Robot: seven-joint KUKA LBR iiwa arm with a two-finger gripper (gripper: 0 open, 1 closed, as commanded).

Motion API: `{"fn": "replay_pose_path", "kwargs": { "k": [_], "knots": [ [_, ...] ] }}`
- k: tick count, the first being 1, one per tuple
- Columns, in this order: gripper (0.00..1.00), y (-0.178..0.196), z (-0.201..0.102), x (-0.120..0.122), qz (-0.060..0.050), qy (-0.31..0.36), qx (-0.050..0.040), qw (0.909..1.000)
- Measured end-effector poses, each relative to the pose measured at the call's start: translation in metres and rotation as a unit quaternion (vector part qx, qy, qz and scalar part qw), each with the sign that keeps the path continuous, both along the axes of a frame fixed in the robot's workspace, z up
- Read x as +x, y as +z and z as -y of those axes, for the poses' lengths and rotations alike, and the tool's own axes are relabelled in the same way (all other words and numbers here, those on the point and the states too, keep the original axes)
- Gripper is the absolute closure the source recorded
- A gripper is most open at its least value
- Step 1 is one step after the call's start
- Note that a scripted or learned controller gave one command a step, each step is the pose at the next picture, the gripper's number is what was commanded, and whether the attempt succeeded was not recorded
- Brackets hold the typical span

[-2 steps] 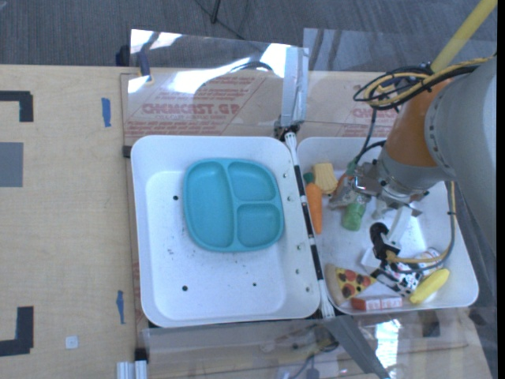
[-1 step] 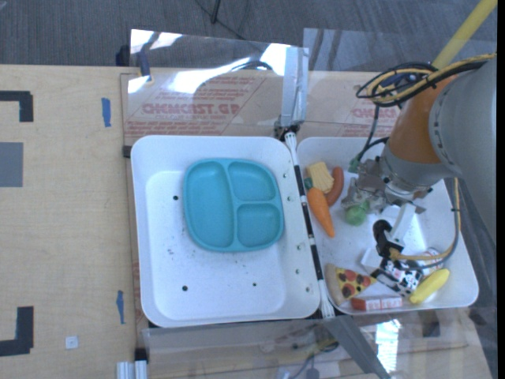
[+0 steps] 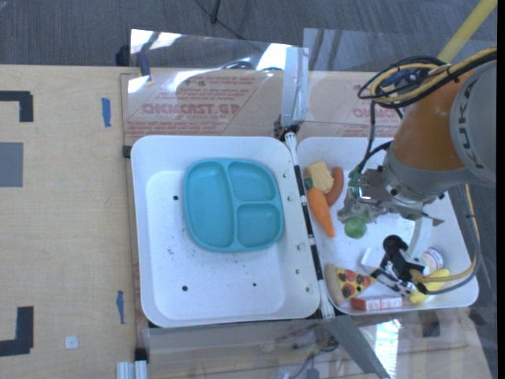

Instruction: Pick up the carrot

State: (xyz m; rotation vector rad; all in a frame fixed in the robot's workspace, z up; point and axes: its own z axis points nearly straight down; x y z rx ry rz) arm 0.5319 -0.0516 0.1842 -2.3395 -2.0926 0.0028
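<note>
— Where do the fingers (image 3: 357,208) stand?
— Low in the right bin (image 3: 458,290); open or closed, I cannot tell. Nothing is visibly held.
— And the carrot (image 3: 319,210)?
— Lying just left of them, by the bin's left wall. Not yet picked up.

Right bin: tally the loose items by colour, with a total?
Counting what the arm leaves in sight in the right bin:
Orange: 1, carrot
Yellow: 1, wedge
Red-orange: 1, sausage shape
Green: 1, round item
Multicolour: 1, pizza slice
Total: 5
</note>
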Motion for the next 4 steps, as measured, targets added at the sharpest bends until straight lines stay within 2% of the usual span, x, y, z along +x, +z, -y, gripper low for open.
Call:
{"fn": "replay_pose_path", "kwargs": {
  "k": [1,2,3,4],
  "knots": [
    [0.0,0.0,0.0,0.0,0.0,0.0,0.0,1.0],
    [0.0,0.0,0.002,-0.053,0.0,0.059,0.0001,0.9983],
    [0.0,0.0,-0.066,0.013,0.002,0.067,-0.0002,0.9977],
    [0.0,0.0,-0.022,-0.018,0.0,0.098,0.0,0.9952]
  ]
}}
